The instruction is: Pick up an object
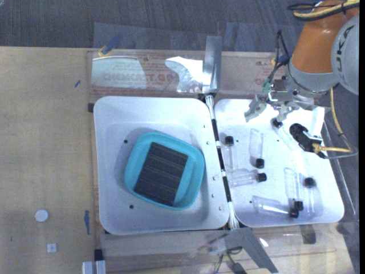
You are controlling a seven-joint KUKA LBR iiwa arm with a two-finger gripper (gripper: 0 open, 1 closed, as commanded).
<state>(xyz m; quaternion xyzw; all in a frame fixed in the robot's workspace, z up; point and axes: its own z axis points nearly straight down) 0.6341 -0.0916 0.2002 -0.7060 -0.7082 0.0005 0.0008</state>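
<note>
Several clear plastic vials with black caps lie scattered in the right bin (331,207). One vial (256,146) lies near the bin's middle, another vial (246,178) just below it, and a third vial (272,206) near the front edge. My gripper (265,114) hangs over the bin's back part, above and apart from the vials. Its fingers (252,111) stand open with nothing between them. In the left bin (108,124) rests a turquoise square dish (164,170) with a dark ridged insert.
A metal divider (213,64) and crumpled clear plastic (185,73) sit behind the bins on the brown board. A black part with a yellow cable (308,138) hangs by the wrist over the right bin's back right. Bare wooden bench lies to the left.
</note>
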